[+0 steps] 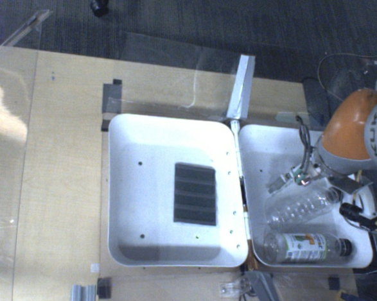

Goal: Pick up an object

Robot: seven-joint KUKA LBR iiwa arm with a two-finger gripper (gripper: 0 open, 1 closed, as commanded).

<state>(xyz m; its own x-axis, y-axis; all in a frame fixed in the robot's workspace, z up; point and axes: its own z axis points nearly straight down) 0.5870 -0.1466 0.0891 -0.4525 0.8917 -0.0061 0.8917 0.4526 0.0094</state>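
A clear plastic bottle point(305, 247) lies on its side along the near wall of the right bin point(259, 151). It has a dark cap toward the right and a white label with green and orange print wrapped round its middle. Just above it, in the middle of the same bin, lies a second clear object point(298, 208) (glassy and ridged, its exact shape hard to make out against the white floor). The two lie near each other, apart as far as can be judged.

The end effector point(304, 176) sits above the upper part of the right bin, just over the transparent object, below the arm's orange band point(347, 132) and grey wrist. Whether its tips are spread or closed cannot be told from this angle, and nothing is visibly between them.

The left bin point(129, 174) is shallow, white, with rounded corners and a few small holes in its floor; a dark ribbed rectangular pad point(195, 193) lies flat near its centre. A thin metal strip point(241, 86) runs up from the seam between the bins.

Both bins rest on a pale wood-grain tabletop point(50, 188), with a clear sheet point(11, 102) catching glare on the left. Beyond the far edge lies dark carpet point(185, 11).
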